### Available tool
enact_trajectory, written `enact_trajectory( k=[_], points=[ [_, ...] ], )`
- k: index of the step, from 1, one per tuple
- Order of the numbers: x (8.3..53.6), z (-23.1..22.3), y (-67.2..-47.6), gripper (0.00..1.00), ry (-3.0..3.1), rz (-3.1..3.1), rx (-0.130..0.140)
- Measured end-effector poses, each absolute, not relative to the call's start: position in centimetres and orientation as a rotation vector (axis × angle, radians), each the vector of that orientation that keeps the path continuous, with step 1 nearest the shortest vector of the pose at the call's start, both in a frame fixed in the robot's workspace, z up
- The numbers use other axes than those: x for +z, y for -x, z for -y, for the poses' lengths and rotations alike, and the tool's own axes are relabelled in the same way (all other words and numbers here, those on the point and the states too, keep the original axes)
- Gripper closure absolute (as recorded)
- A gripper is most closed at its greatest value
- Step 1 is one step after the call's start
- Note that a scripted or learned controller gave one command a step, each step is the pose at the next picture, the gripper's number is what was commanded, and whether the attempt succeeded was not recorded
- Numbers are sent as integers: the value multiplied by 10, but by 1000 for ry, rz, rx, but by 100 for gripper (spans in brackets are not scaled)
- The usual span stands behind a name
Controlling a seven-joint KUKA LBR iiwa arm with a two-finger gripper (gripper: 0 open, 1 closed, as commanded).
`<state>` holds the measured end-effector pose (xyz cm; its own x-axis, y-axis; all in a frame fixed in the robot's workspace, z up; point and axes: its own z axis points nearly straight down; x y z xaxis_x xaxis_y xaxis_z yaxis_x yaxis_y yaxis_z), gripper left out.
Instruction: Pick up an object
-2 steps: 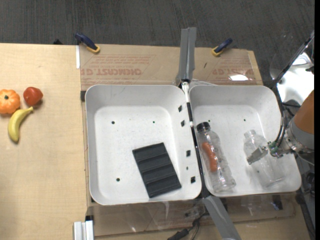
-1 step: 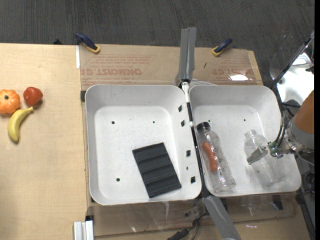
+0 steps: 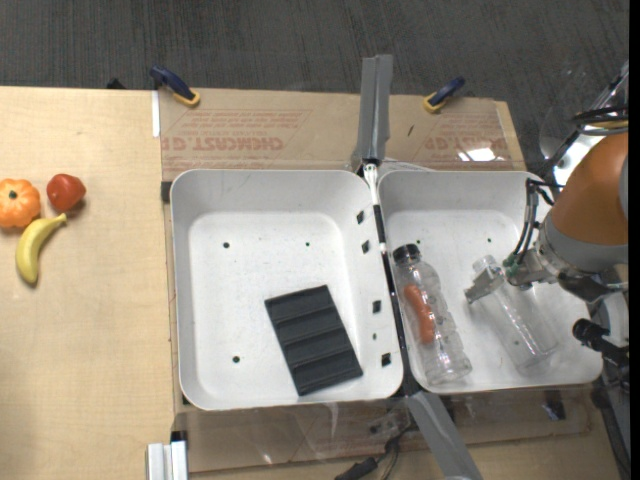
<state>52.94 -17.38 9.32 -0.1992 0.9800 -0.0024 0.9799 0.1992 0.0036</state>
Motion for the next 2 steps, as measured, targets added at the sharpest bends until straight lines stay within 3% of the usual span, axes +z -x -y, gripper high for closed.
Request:
enact_trajectory(
  k=[1, 2],
  points=[
    [127, 205, -478, 0, -1842, -2545, 0],
    [91, 144, -568, 0, -1883, -2515, -1]
  ],
)
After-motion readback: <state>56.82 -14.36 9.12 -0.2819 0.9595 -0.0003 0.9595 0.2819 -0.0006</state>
